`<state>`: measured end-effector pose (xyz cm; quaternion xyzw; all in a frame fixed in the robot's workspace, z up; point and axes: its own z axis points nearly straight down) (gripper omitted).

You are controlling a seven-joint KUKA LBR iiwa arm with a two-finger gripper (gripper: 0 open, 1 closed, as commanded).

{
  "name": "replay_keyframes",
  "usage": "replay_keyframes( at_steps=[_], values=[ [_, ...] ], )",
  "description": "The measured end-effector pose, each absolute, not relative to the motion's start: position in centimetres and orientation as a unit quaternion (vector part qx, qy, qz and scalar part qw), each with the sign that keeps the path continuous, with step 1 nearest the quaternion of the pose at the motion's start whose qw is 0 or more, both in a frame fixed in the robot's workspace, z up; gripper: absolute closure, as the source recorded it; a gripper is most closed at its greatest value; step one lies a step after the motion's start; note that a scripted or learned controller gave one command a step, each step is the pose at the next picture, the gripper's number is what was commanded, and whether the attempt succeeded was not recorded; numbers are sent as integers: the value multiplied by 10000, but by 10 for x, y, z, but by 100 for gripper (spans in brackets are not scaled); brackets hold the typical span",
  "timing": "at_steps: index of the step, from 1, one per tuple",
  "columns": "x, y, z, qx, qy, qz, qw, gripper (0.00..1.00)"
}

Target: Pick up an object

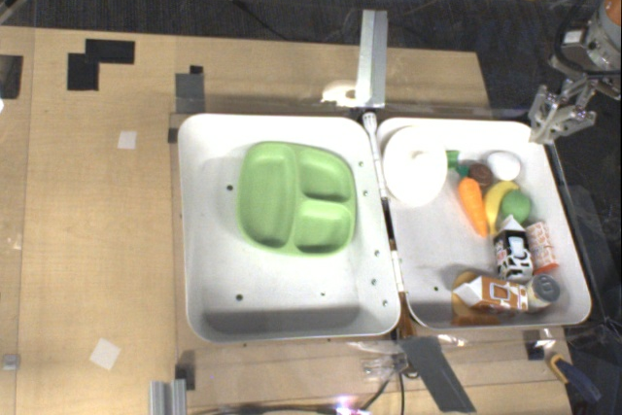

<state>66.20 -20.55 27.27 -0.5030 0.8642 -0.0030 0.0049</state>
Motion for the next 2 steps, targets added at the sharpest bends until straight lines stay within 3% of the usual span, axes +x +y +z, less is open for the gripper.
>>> replay_keyframes(
  at_steps=[1,2],
  values=[
    [670,-154,286,-4937,8696,-24,63,100],
    [655,-177,254,-6797,7335,-19,33,100]
  ],
)
